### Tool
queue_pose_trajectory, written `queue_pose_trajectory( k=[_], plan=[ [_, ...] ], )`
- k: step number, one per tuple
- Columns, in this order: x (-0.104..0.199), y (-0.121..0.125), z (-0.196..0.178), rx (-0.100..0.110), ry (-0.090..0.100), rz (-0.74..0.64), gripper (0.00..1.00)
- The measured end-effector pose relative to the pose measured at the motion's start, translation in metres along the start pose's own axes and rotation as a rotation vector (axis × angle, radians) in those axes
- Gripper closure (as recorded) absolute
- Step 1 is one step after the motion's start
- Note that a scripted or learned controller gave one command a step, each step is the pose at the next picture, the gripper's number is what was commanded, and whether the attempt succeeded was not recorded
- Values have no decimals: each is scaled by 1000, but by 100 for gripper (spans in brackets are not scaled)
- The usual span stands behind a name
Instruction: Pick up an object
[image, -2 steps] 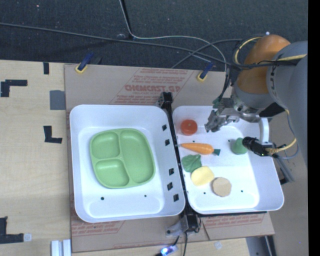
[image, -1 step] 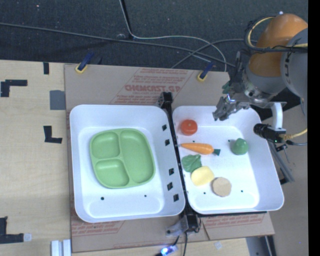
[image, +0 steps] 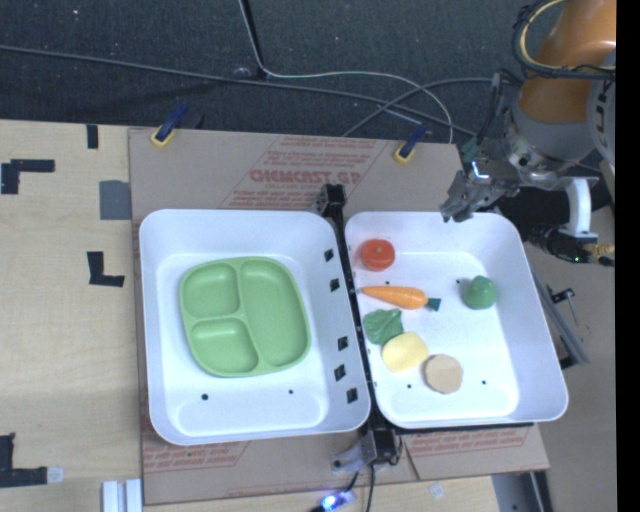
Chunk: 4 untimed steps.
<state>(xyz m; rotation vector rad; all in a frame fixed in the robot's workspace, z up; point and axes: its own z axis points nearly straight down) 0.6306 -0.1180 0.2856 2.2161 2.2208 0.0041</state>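
Camera view — the tool (image: 462, 207) hovers at the right bin's (image: 520, 300) far rim — grip state unclear.

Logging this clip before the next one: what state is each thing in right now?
Hand: above right bin's far rim, holding nothing visible.
Tomato: lying in right bin.
Carrot: lying flat, untouched.
Green ball: resting alone.
Green tray: flat in left bin.

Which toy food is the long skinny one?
The carrot, lying in the middle of the right bin. It is orange and pointed with a green end, while the tomato, the lemon and the others are round lumps.
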Motion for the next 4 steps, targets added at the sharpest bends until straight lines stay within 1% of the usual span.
queue_pose_trajectory(
  k=[1,2,3,4],
  plan=[
    [49,-13,23,8,2,-2,100],
    [93,-22,26,7,1,-2,100],
    [150,-35,45,9,2,-4,100],
    [204,-58,61,10,2,-4,100]
  ],
)
